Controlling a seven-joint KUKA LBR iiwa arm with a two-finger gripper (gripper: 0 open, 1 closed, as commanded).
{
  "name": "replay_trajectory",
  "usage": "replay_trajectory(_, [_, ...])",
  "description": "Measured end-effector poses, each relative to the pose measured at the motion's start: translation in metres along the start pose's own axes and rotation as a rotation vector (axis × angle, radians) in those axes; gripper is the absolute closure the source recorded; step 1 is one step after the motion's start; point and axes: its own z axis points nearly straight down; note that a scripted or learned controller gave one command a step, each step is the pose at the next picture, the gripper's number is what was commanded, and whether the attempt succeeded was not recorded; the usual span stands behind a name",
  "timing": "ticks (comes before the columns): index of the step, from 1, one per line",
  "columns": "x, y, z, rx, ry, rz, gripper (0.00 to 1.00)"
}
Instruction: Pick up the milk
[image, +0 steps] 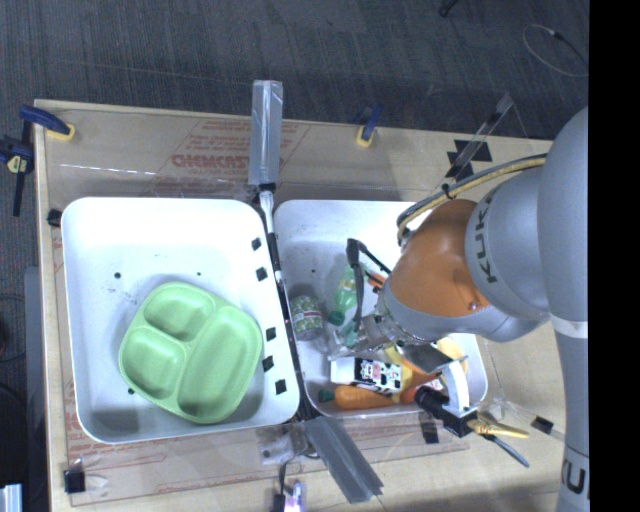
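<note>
The milk (372, 373) is a small white carton with black and red print, lying on its side near the front wall of the right bin (310, 232). My gripper (354, 338) hangs low in this bin, just above and behind the carton, under the orange band of the wrist (432, 275). The arm's bulk hides most of the gripper and the right part of the bin. From this angle I cannot see whether anything is held.
An orange carrot (362, 397) lies in front of the milk against the bin's front wall. A green bottle (345, 292) and a small jar (305, 316) lie left of the gripper. A yellow item (400, 355) peeks out beside the carton. The left bin (100, 225) holds a green divided plate (192, 350).
</note>
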Motion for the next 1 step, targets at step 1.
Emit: replay_trajectory(1, [0.0001, 0.0001, 0.0, -0.001, 0.0, 0.0, 0.0])
